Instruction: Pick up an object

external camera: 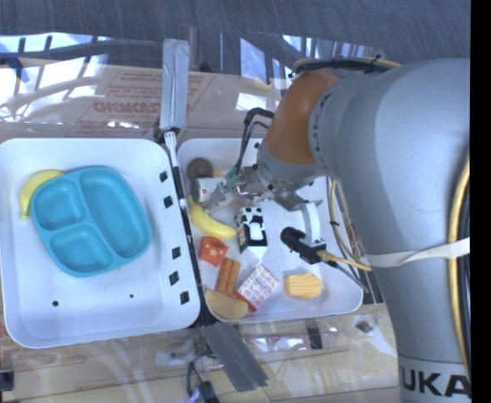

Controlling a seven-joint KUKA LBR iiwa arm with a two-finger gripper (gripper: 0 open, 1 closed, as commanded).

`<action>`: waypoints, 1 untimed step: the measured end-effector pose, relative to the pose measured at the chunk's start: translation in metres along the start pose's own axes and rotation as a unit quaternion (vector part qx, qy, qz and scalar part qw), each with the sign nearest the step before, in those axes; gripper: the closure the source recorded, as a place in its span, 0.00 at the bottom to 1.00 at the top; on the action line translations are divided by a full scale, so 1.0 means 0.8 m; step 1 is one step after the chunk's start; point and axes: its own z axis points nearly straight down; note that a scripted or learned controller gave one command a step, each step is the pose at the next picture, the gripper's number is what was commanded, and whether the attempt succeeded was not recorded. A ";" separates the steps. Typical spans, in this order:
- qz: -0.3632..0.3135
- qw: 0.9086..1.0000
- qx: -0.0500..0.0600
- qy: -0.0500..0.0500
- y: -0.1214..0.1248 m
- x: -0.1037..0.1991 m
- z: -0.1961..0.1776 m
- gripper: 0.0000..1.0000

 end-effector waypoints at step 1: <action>-0.026 1.000 0.000 -0.001 -0.102 -0.029 0.000 0.00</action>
